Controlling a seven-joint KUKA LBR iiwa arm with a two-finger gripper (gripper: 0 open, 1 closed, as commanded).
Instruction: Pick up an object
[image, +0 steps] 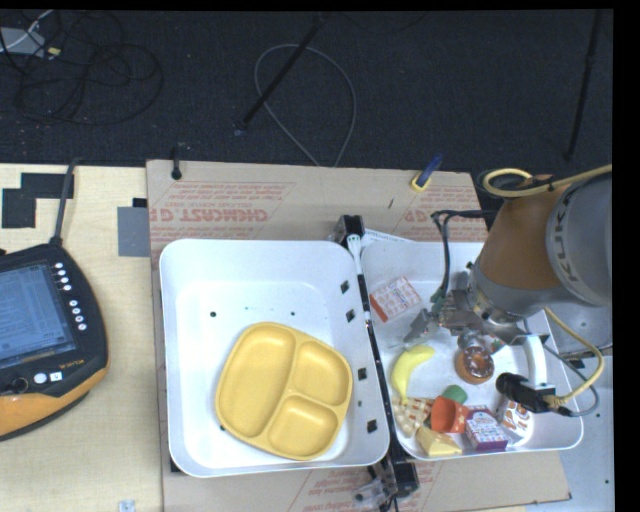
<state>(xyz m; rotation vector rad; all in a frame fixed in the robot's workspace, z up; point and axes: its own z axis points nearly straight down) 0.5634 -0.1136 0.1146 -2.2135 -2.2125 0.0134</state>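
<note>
Camera view: right bin (402, 258), contents crowded toward its near edge. Gripper (441, 317) sat low over the bin's middle, between red-and-white packet (397, 297) and banana (411, 366). Its opening could not be told, and no item was seen in its grasp. Likeliest pick: the banana, just below the gripper. Left bin (250, 280) held yellow divided plate (283, 390). Risks: closing on bare floor between the two items; the banana's smooth curve slipping out; neighbours nudged aside on descent.
</note>
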